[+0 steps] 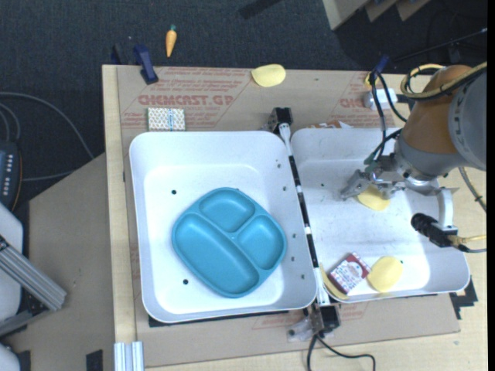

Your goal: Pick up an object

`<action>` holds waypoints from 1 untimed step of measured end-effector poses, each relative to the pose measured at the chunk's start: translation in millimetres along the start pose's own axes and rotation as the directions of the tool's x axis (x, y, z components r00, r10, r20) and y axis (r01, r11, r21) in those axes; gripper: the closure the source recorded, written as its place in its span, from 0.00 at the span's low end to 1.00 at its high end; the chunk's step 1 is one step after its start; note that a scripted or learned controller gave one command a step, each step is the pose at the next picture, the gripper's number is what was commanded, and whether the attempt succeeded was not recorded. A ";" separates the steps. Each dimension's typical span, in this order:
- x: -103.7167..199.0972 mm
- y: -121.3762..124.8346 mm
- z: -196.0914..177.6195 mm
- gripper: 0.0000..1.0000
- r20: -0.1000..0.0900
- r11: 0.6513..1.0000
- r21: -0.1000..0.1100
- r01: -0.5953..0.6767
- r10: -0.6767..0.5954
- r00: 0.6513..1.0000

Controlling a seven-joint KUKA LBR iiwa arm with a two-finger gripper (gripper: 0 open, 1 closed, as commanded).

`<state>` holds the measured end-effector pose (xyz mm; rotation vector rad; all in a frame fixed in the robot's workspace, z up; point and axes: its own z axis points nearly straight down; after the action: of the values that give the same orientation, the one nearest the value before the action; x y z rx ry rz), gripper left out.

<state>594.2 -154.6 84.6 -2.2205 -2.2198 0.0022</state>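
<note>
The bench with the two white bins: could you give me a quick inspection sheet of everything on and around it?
Surface: bench bears left bin and right bin.
Job's things: yellow piece by the claw; yellow lump, red packet at right bin's near edge.
Clutter: blue divided plate in left bin; yellow piece, patterned packet on bench.
Grippers: claw low over right bin.
Cables: cable at bench front.
Surroundings: dark carpet, toy carrot.

A small pale-yellow object (374,200) (rounded, soft-edged, perhaps a toy food piece) lies flat on the right bin's (340,230) floor, directly under the jaws and just touching their tips. A larger yellow lump (385,273) rests well below the jaws, beside a red-and-white packet (349,272) near the front wall.
</note>
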 end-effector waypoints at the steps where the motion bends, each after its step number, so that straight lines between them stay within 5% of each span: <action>1: -33.2 72.9 -39.8 0.00 0.002 1.000 -0.005 0.002 -0.002 1.000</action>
<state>667.2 -187.9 124.3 -2.2220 -2.2247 -0.0010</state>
